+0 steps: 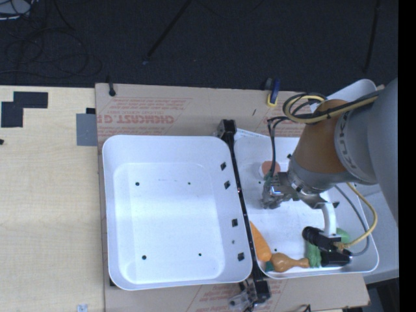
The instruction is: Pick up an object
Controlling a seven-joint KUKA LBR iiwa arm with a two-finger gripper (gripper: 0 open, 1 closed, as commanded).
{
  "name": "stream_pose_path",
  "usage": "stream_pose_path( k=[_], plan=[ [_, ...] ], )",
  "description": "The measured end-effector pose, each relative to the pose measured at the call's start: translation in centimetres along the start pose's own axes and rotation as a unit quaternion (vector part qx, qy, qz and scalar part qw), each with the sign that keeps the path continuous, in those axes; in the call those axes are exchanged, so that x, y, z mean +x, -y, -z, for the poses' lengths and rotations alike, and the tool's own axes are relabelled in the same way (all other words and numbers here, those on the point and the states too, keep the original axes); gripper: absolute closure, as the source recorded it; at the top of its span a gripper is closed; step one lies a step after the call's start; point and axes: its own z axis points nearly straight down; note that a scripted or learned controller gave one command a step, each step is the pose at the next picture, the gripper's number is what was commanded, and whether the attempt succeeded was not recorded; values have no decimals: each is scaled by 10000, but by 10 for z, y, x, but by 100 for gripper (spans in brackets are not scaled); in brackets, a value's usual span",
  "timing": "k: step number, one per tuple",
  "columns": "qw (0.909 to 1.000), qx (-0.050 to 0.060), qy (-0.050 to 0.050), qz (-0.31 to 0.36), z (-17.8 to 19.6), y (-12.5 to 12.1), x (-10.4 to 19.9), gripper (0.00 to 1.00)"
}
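Bench (45,207): right bin (292,225) holds carrot (260,242), gourd (286,262).

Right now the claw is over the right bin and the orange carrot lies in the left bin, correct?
No. The orange carrot lies in the right bin, by its left wall, per the camera view. The claw is over that bin.

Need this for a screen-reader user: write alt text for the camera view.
A grey robot arm reaches from the right into the right white bin, its gripper near a small pinkish object. An orange carrot-like toy, a tan gourd-like toy and a green item lie along that bin's near edge. A second white bin sits to its left.
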Motion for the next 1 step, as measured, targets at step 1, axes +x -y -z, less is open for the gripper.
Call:
stream_pose_path(
  k=[1],
  plan=[
    [10000, 9, -2, -22, 9, 0, -1, 100]
  ],
)
